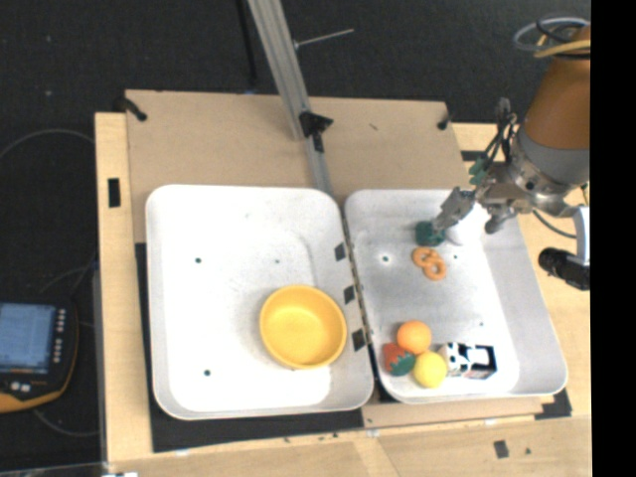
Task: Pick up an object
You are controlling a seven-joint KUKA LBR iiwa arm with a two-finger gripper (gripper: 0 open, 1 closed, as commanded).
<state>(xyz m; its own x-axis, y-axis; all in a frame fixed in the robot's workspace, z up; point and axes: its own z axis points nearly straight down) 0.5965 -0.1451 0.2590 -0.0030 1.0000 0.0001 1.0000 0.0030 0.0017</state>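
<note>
The right bin [517, 296] holds several small objects. A small green object [429, 234] lies near its back, with an orange pretzel-shaped piece [431, 262] just in front of it. Toward the front sit an orange ball [413, 337], a yellow lemon [430, 369], a red and green piece [398, 361] and a black and white box [469, 360]. My gripper [467, 225] hangs over the back of this bin, open. Its left finger [452, 213] ends right at the green object, and nothing sits between the fingers.
A yellow bowl [303, 326] stands in the left bin [199, 266], near its front right. A slanted metal pole [288, 68] rises behind the bins. A handheld screen [35, 351] lies off the bench at the left.
</note>
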